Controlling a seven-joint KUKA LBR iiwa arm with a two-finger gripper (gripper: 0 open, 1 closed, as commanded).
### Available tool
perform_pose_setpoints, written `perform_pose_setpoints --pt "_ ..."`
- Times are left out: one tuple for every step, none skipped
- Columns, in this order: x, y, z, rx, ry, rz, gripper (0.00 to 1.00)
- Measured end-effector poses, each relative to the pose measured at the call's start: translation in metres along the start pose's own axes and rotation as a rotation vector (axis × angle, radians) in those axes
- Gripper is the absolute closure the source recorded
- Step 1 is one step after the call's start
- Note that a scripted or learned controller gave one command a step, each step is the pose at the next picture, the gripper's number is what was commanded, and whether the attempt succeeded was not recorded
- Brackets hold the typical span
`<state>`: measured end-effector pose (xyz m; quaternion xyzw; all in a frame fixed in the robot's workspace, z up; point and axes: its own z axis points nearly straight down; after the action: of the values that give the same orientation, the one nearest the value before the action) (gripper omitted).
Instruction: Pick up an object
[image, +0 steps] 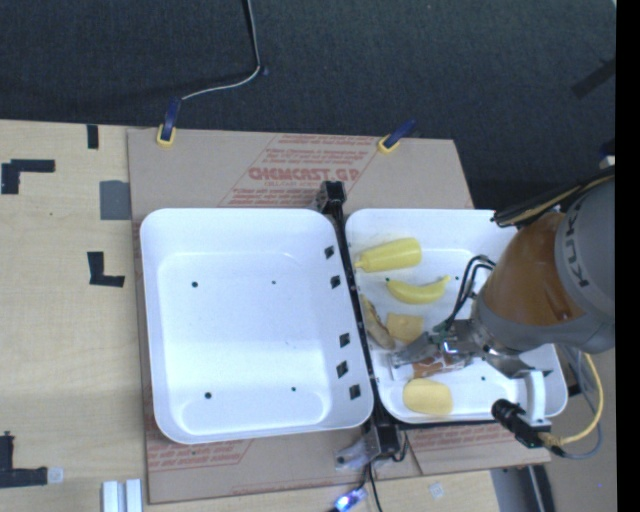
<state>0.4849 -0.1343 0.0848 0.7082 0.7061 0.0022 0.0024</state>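
Camera view. The arm (545, 285) is reaching in from three o'clock and is hanging over the right bin (480, 222), with its orange band sitting just above the wrist. The gripper (432, 352) is working low near the middle of that bin, among the objects. Whether it is closed on anything cannot be told: the tip is small, dark and cluttered, and no object is visibly sitting in its grip.

The candidate objects are all lying in the right bin. A yellow corn-like piece (389, 254) is resting at the bin's eleven o'clock, close to the divider. A banana (418, 290) is lying just below it, toward the centre. A tan lump (404, 326) and a brownish scrap (374, 318) are sitting at nine o'clock, just beside the gripper tip. A yellow lemon-like piece (428, 397) is lying at six o'clock, near the bin's front wall and just below the gripper.

The left bin (160, 300) is standing beside it on the cardboard-covered desk (200, 165).

Judgement on progress: the approach is appearing complete, since the tool is sitting down at object level. The grasp itself is not being confirmed, and nothing is being lifted clear of the bin floor. Securing one piece and raising it is what is remaining.
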Motion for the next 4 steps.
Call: perform_pose_setpoints --pt "-0.015 0.032 -0.044 0.005 -0.001 -0.004 0.00" --pt "-0.030 0.062 -0.024 0.004 0.004 -0.006 0.00" --pt "-0.029 0.062 -0.035 0.002 0.004 -0.007 1.00" --pt "0.055 0.026 -0.103 0.007 0.004 -0.011 1.00"
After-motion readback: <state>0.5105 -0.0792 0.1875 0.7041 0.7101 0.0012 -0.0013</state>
